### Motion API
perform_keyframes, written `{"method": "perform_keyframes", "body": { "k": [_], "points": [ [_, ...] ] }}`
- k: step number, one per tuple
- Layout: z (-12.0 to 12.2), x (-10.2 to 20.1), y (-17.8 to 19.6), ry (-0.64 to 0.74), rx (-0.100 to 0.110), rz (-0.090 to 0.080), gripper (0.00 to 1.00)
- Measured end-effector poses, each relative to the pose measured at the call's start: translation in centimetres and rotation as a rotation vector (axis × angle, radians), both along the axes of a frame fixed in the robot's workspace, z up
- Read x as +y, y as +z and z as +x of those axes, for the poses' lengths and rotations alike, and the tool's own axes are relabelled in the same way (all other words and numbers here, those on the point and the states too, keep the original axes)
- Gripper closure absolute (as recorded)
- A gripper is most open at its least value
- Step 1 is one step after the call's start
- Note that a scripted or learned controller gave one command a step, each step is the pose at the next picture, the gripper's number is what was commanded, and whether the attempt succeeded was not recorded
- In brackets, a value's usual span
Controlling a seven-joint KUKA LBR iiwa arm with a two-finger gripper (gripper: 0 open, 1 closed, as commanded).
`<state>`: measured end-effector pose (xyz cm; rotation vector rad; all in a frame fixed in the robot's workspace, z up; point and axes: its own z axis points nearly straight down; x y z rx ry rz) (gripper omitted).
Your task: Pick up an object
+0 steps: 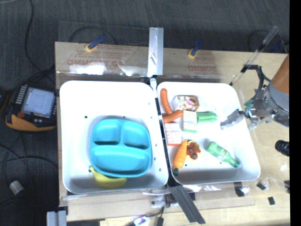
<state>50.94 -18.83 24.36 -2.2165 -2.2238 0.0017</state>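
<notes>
Jaws [233, 118] of the grey arm [277, 102] hang over the right edge of the right bin [244, 145], holding nothing; whether they are spread or pressed together cannot be told. Right bin contents: two orange sausages [165, 108] lie crossed at the upper left, beside a small printed packet [186, 101]; below it is a pale carton [189, 120] touching a green vegetable [206, 117]; a white card [172, 134] rests against the divider; a carrot [180, 155] and a reddish-brown item [192, 149] lie near the front; a green bottle [222, 154] lies tilted toward the lower right, well apart from the jaws. Left bin [75, 126]: a blue divided tray [121, 146] partly covers a yellow banana [108, 179]. Both bins sit on the worktop [273, 173].
</notes>
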Motion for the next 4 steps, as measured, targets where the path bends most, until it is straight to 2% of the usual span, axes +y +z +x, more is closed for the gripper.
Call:
{"method": "perform_keyframes", "body": {
  "k": [1, 2, 3, 4],
  "points": [
    [7.4, 1.6, -3.2, -0.241, 0.001, -0.001, 0.00],
    [14.5, 0.7, -12.6, -0.152, -0.040, -0.006, 0.00],
    [12.7, -1.2, -13.4, -0.347, -0.055, -0.006, 0.00],
    [14.6, 0.0, -3.2, -0.352, 0.000, -0.005, 0.00]
  ]
}}
